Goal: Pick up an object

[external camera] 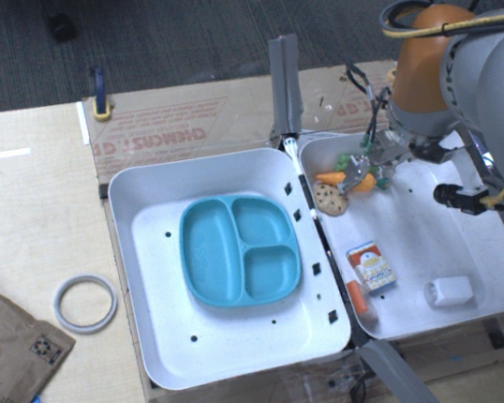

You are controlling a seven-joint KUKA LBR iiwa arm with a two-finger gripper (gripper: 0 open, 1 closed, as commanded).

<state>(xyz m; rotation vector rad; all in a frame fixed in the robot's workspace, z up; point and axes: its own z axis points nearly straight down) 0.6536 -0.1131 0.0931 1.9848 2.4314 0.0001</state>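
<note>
Arm: grey metal with an orange band, reaching in from the right over the right bin [495, 299].
Gripper [365, 168]: low at the far-left corner of the right bin, among the carrots; whether it is clenched or released cannot be told, as the tips blur into the clutter.
Carrots [331, 177]: small orange tapered pieces with green tops, beside the gripper.
Cookie [329, 199]: round, speckled brown, just below the carrots.
Carton [372, 268]: small printed box, lying flat mid-bin.
White cylinder [448, 290]: smooth, on its side, near corner.
Left bin [138, 261]: shallow glossy white plastic, holding a teal three-compartment plate [239, 249].
Surface [26, 213]: pale wood, with a tape ring [85, 302].
</note>
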